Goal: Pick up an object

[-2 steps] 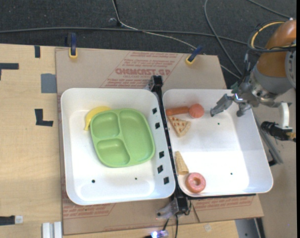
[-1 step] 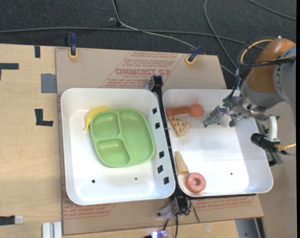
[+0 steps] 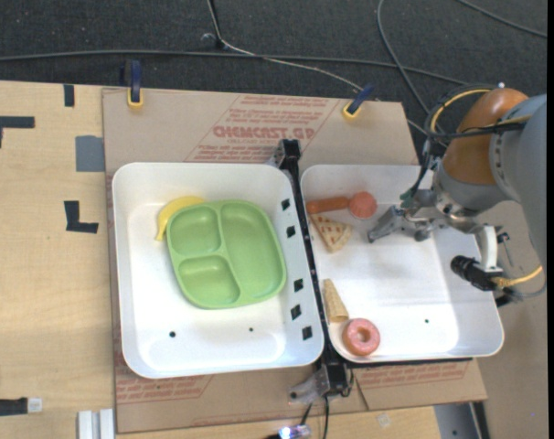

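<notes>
Four small toys lie along the right bin's point(image 3: 460, 337) left wall, the waffle piece point(image 3: 332, 234) nearest the gripper point(image 3: 379, 231), which hovers empty, fingers spread, ready to descend.

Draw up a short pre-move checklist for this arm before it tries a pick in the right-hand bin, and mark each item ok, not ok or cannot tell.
1. Tool over the right white bin: ok.
2. Target in reach, orange-pink spoon-shaped toy beside tool: ok.
3. Tool free of load: cannot tell.
4. Waffle-patterned wedge lying apart from spoon: ok.
5. Pink ring doughnut away from tool's path: ok.
6. Green divided plastic tray inside the left bin: ok.
</notes>
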### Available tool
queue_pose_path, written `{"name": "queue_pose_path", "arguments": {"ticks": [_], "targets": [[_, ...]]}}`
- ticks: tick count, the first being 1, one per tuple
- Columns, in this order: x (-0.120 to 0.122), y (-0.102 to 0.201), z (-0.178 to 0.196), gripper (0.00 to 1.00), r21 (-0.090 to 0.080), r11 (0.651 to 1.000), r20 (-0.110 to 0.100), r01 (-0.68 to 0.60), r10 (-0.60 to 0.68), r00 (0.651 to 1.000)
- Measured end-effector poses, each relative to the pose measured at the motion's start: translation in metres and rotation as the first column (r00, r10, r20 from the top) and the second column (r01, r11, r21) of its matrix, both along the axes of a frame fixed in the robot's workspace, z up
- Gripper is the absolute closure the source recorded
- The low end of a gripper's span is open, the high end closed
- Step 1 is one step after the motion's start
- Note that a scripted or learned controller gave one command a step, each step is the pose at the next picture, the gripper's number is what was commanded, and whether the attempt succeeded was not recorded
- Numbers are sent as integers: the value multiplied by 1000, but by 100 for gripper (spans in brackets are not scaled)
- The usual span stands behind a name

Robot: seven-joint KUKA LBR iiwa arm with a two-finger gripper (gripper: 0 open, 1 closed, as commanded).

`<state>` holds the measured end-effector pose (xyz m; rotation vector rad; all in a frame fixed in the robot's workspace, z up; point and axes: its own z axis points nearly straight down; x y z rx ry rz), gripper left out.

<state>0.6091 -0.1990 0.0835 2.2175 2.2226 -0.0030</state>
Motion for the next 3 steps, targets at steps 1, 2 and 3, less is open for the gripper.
{"name": "queue_pose_path", "arguments": {"ticks": [1,2,3], "targets": [[1,0,13,100,-2,1000,5,0,0,1000],[-1,-9,69,100,2,1000,3,1,-1,1000],[2,-7,132,100,1,1000,5,1,-1,1000]]}}
